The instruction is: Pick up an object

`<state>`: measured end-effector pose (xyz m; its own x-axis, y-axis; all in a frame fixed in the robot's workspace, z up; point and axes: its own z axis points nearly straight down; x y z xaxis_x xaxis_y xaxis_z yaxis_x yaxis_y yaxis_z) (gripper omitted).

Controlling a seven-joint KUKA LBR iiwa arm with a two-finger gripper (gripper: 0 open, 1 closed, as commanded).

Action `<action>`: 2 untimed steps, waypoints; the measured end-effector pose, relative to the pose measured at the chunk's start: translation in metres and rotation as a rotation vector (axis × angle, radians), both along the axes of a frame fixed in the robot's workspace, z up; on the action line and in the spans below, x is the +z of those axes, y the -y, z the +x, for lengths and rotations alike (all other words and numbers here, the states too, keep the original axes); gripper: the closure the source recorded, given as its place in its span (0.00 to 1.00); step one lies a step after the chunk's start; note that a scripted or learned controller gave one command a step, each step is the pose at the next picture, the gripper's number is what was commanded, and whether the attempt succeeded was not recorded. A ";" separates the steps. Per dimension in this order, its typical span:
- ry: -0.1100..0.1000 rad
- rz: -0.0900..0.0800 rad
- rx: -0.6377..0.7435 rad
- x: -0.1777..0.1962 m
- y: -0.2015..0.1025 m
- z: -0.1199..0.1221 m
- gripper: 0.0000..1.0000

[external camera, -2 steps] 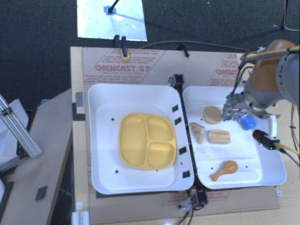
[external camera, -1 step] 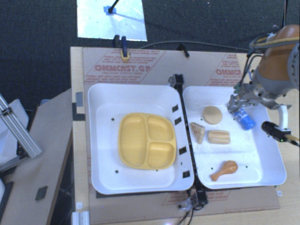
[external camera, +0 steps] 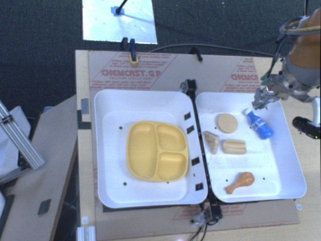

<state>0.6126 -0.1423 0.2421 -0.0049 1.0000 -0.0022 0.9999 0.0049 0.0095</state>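
Camera view: two glossy white bins (external camera: 150, 97) on a wooden bench (external camera: 60, 129), dark carpet behind. My gripper (external camera: 261, 98) hovers beside the blue bottle (external camera: 259, 124); its spread, I cannot tell.

A yellow tray (external camera: 157, 151) sits in a white bin (external camera: 108, 129); a blue bottle (external camera: 259, 124), tan bread (external camera: 233, 146) and a brown drumstick (external camera: 241, 182) lie in another.

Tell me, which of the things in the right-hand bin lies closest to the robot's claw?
The blue bottle. It lies just below the gripper, while the round cracker, bread pieces and drumstick sit farther left or nearer the front.
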 end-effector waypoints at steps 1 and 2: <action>-0.003 0.001 0.000 0.043 0.000 0.002 1.00; -0.008 0.003 0.003 0.039 -0.042 -0.008 1.00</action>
